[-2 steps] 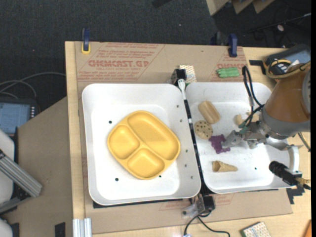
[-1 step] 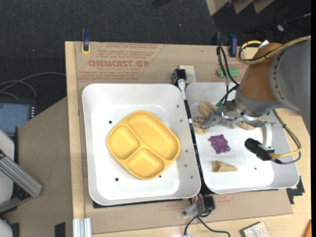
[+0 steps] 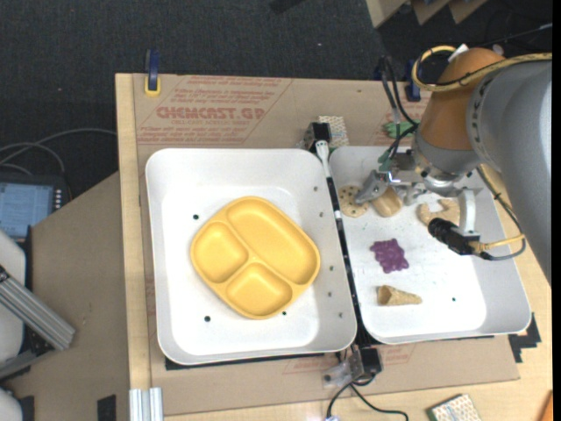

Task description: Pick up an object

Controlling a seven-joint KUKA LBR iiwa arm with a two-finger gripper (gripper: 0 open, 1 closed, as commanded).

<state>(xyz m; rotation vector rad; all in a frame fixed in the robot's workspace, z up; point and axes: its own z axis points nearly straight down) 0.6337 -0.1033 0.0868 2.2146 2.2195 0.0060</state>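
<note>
Nearest the camera, a tan wedge-shaped piece (image 3: 398, 297) lies toward the front edge of the right white bin (image 3: 500, 310), with a purple knobbly cluster (image 3: 388, 254) just behind it. At the bin's back edge the jaws (image 3: 396, 185) hang low over a beige lump (image 3: 387, 203) beside a round perforated cracker (image 3: 351, 201) (spread or pressed together, I cannot tell). Across the divide, a yellow three-compartment plastic tray (image 3: 254, 256) sits mid-bin in the left white bin (image 3: 171, 182).
</note>
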